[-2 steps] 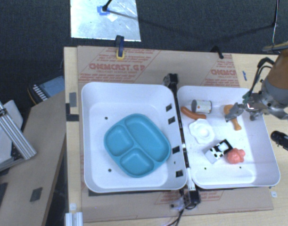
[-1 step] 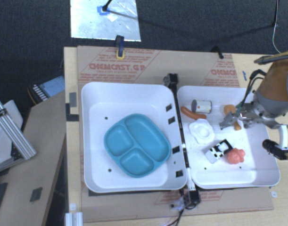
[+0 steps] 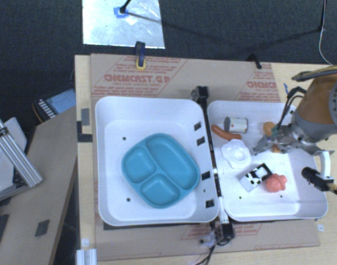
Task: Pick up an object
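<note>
Claw (image 3: 267, 143): lowered into the right bin (image 3: 306, 210), beside an orange piece (image 3: 268, 128); whether it is open or closed cannot be told. Step judged: approach, nothing seen gripped. Next move calls for centring over one item and closing. Nearest candidates: white lump (image 3: 235, 152); sausage-like item (image 3: 225, 132), long axis running from upper left to lower right; pink object (image 3: 276, 183). Left bin (image 3: 110, 164): blue divided tray (image 3: 160, 170).

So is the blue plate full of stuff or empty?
Empty. The blue plate lies flat in the left bin, and its three sections show only bare blue. The small things are all in the right bin.
</note>
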